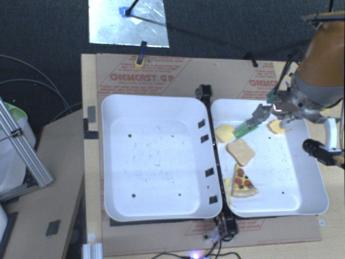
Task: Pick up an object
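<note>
1. Camera view is showing the jaws (262,114) hanging over the right bin (307,196), near its back wall. I cannot tell if they are holding anything.
2. The things to pick are lying in the right bin: a yellow lemon toy (225,133), a green stick (247,129) touching it, a bread slice (241,152), a pizza slice (243,183) and a small yellow piece (276,127) near the arm.
3. The lemon toy, green stick and bread slice are crowding together, so the jaws could be bumping one while going for another.
4. The round lemon toy could be rolling away.
5. The flat slices could be slipping out.
6. The arm is covering part of the small yellow piece.
7. The jaws are looking blurry and dark.
</note>
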### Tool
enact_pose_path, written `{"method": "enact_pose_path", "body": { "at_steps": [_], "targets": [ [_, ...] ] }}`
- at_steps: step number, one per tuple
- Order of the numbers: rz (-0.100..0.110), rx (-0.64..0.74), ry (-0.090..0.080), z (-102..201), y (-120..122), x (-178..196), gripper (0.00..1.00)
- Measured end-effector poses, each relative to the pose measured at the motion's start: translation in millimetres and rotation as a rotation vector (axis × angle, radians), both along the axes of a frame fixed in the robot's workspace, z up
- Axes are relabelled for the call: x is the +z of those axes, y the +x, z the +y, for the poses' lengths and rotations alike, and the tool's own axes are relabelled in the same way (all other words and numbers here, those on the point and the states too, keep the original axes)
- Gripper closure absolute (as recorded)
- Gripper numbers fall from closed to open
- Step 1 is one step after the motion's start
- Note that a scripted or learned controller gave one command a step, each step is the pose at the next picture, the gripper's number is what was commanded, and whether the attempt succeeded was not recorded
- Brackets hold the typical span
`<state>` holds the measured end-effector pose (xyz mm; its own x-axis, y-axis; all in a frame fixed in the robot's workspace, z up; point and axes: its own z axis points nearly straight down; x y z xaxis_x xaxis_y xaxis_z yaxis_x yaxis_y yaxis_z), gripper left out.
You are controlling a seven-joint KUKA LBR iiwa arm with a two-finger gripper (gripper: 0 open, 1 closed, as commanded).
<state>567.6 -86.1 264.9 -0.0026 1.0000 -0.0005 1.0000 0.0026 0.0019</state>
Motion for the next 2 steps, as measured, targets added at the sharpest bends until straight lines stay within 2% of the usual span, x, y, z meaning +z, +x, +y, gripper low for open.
{"method": "enact_pose_path", "body": {
  "at_steps": [1,2],
  "targets": [
    [0.015,-0.001,0.003,4,9,-167,0.0],
    [0.011,-0.007,0.002,-9,-86,-182,0.0]
  ]
}}
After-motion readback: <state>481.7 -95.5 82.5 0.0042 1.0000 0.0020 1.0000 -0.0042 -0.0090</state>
